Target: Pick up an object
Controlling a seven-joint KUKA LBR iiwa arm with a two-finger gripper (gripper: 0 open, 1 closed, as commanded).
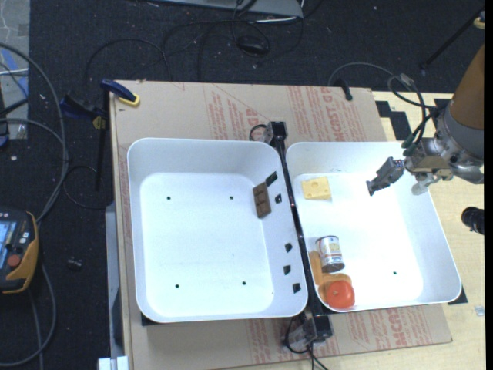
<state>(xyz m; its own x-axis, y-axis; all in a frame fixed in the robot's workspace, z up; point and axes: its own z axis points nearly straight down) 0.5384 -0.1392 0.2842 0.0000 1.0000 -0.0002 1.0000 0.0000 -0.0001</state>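
Nearest to the camera is the red tomato (pixel 340 294), in the near left corner of the R bin (pixel 420 230), touching the wall. It is prob. a light plastic toy, round and smooth, so it can slip. The best hold is across its middle.

Now from the left. The L bin (pixel 200 230) has a brown bar (pixel 263 201), like a piece of chocolate, leaning at its right wall, w/ a small dark piece (pixel 271 180) just beyond it. Both are thin and sit against the wall, so I judge them awkward to take.

In the R bin, a yellow cheese piece (pixel 316 189) lies flat near the far left corner, apart from the other things. A small can (pixel 330 253) seems to stand upright near the left wall. An orange thing (pixel 316 267), maybe a carrot, lies just beside it, btw. the can and the tomato. The can is stiff w/ smooth sides, prob. not heavy, and good to take across the body.

The gripper (pixel 383 178) hangs over the far part of the R bin, right of the cheese piece and well apart from the can. I cannot tell if it is apart or together, and I see no obj. in it. The cheese piece is the nearest obj. to it, so prob. the target. It is low and flat, and the hold must be on two opposite edges, close to the bin floor.
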